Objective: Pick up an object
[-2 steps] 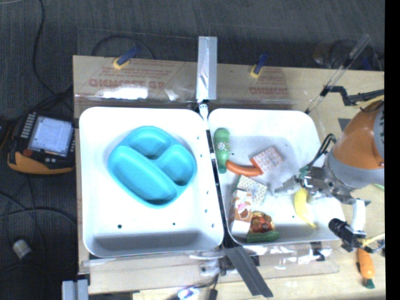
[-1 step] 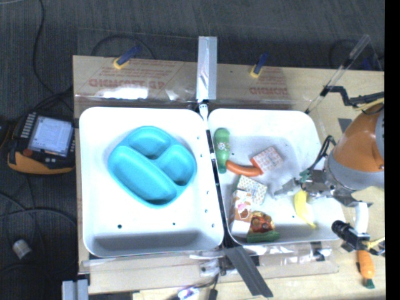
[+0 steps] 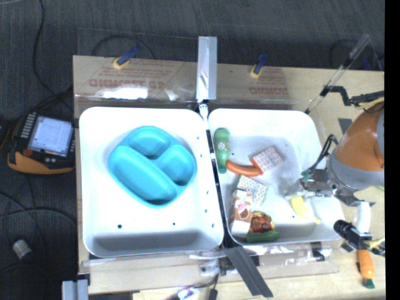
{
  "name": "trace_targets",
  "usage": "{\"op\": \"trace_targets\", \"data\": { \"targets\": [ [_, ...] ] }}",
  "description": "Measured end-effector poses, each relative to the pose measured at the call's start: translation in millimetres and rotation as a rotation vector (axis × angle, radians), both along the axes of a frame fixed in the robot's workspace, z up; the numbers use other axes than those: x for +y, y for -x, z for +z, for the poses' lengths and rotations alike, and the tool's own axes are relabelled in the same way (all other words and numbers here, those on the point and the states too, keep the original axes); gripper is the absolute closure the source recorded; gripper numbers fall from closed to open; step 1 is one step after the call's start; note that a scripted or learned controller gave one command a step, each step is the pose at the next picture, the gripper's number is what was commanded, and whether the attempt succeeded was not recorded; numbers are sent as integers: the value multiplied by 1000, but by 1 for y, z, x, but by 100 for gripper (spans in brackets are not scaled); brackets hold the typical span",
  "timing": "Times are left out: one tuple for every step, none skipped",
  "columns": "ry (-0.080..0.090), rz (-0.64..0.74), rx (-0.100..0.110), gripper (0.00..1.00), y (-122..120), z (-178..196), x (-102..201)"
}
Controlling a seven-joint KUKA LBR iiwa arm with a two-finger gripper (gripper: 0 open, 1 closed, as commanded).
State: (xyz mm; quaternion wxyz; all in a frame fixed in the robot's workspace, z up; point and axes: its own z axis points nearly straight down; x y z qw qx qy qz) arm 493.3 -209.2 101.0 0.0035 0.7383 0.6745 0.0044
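Right bin [image 3: 262, 120], white, shallow: holds a loose clutter; a green bottle-like piece [image 3: 221, 141] lies at its left wall, an orange sausage-shaped piece [image 3: 241, 167] just beside it, a small patterned box [image 3: 267, 159] touching that piece's right end; two more printed packets [image 3: 249, 192] lie lower down, stacked partly on one another, and a dark red-and-green item [image 3: 257, 224] sits at the near wall; a pale yellow piece [image 3: 300, 206] lies apart toward the right wall. Left bin [image 3: 94, 230]: bears one blue divided tray [image 3: 152, 164], well apart from the arm. Arm [image 3: 361, 149]: grey with orange band, reaching in from the right; gripper [image 3: 311, 184] hangs low at the right wall, just above the yellow piece, which seems the likeliest pick; the tip is dark and small against the bin, so cannot tell how it is set, and nothing is seen held. Risks, as judgement: the yellow piece lies close to the sloping wall, so a descent may strike the rim or nudge the piece aside; it looks small and smooth, so a closing grip may squeeze it out; a pick aimed at the central cluster may catch two touching items, or drag a packet without lifting it.
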Motion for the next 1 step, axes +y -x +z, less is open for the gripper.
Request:
{"op": "trace_targets", "data": {
  "targets": [
    [1,-11,15,100,10,110,60]
  ]
}}
